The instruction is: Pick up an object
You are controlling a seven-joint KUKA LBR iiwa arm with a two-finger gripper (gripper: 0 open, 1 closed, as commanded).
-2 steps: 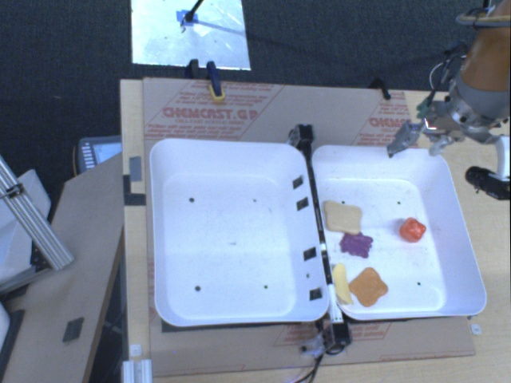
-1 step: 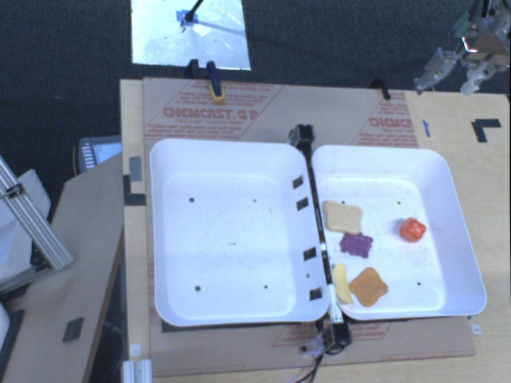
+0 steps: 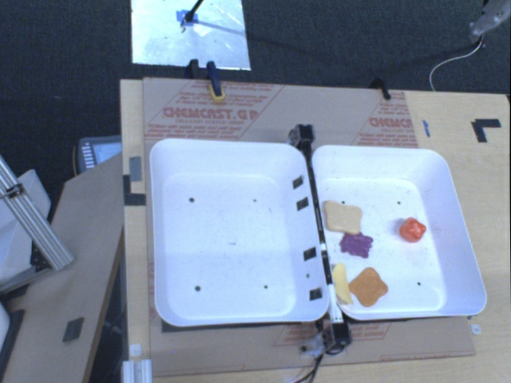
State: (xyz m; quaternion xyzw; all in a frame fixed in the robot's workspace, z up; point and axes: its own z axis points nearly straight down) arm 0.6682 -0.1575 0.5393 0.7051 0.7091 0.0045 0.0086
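Arm: a grey tip of the arm [image 3: 489,14] juts in at the far right corner, high over the dark floor and well apart from both bins.
Gripper: whether it is open or closed cannot be told from this slant (too little of it is in frame).
Cable: a thin pale cable [image 3: 453,61] loops below the arm tip, just beyond the bench's far edge.
Right bin: the right bin [image 3: 375,152] holds all five objects, clustered toward its left and near side.
Objects: a tan slab [image 3: 342,217] lies closest to the dividing wall; a purple piece [image 3: 356,244] sits just near of it, touching or nearly so; a red object [image 3: 412,230] rests alone to the right.
Near corner: a yellow strip [image 3: 341,283] lies against the left wall, with an orange-brown piece [image 3: 368,286] just beside it.
Left bin: the left bin [image 3: 231,144] sits flush against its neighbour, black clips [image 3: 302,204] along the shared wall.
Underlay: a printed cardboard sheet [image 3: 263,106] lies beneath both bins, with a blue and yellow clamp [image 3: 214,82] at its far edge.
Backdrop: a shiny sheet [image 3: 190,22] lies on the floor at far left.
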